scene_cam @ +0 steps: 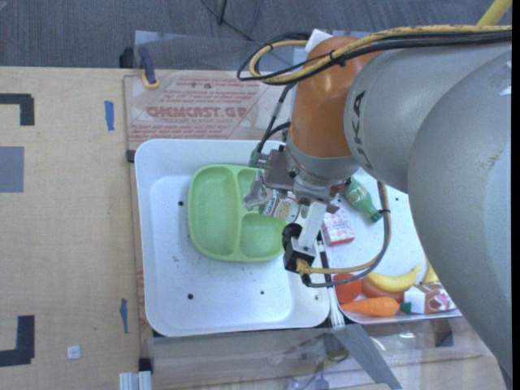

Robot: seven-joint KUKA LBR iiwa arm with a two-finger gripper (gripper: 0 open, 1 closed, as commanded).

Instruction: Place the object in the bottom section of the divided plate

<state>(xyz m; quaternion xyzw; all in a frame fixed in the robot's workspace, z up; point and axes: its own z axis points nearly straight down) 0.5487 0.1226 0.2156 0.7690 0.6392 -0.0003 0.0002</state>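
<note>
Where the claw (270, 204) hangs, grip unreadable, the divided plate (219, 214) is pale green, glossy.

Right bin (398, 218): green bottle (362, 199) near its top edge, red-white packet (338, 229) below it. Banana (395, 280), carrot (374, 306), tomato (349, 289) and small carton (429, 300) bunched along the bottom edge. Cardboard sheet (203, 112) past the bins' top edge.
</note>
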